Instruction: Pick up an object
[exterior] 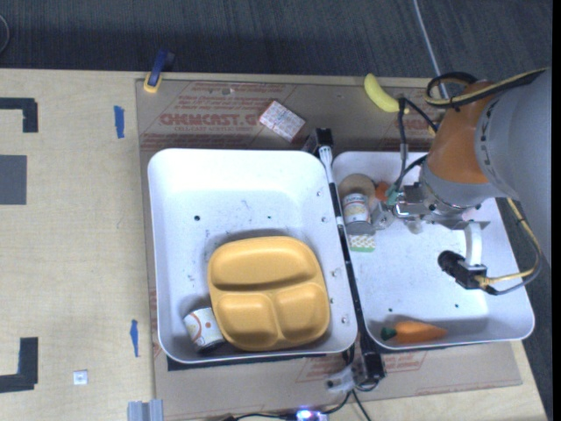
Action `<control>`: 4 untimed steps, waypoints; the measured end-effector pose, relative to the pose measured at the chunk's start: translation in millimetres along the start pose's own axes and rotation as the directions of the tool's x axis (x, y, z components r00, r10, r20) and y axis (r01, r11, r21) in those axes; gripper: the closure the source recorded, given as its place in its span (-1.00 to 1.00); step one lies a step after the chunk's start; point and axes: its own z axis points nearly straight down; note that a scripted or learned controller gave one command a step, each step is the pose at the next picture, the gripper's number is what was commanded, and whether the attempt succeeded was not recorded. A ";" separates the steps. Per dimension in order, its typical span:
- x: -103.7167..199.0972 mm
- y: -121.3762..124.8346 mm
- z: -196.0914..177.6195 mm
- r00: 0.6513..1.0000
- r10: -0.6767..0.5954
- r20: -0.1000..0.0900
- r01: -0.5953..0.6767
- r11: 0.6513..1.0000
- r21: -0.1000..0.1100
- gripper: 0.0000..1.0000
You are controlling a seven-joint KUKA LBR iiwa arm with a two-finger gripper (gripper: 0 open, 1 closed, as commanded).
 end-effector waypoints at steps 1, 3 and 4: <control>-1.1 47.9 -0.7 1.000 -0.001 -0.001 0.001 1.000 0.002 -1.00; 0.9 49.2 -11.0 1.000 -0.002 -0.004 0.002 1.000 -0.002 -1.00; 1.2 50.1 -21.5 1.000 -0.003 -0.003 0.003 1.000 -0.005 1.00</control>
